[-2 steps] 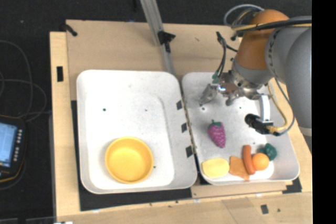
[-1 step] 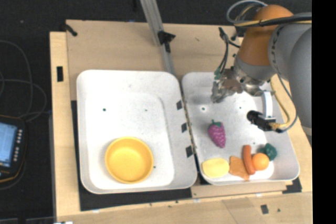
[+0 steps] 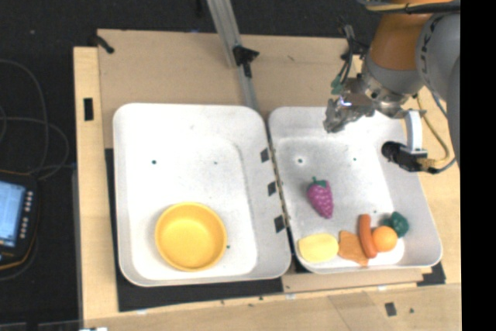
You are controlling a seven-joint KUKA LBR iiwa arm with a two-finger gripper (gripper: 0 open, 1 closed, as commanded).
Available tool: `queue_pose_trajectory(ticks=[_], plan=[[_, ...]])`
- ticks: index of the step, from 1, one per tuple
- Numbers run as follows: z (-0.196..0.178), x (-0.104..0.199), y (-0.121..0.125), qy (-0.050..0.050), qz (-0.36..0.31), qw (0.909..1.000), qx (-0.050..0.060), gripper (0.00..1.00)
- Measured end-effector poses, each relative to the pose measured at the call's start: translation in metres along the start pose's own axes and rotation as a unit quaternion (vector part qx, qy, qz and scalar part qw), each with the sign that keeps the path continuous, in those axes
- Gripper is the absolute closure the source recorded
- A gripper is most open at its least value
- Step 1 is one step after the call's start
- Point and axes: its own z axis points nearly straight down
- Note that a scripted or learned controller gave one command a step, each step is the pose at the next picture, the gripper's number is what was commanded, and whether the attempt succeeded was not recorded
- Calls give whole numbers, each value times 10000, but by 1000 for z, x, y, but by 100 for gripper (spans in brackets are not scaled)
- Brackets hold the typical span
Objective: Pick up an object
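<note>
Gripper (image 3: 339,120) hangs over the right white plastic bin (image 3: 353,147)'s far edge; I cannot tell its opening. Below lie one purple toy grape bunch (image 3: 320,197), one pale yellow piece (image 3: 318,247), one orange carrot (image 3: 365,235), one orange ball (image 3: 384,238). Crowding risks a slipped grasp. One yellow bowl (image 3: 191,236) sits left.
</note>
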Motion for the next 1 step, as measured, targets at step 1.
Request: queue_pose_trajectory(ticks=[1], plan=[[-9, -1, 1, 7, -11, 10000, 26, 100]])
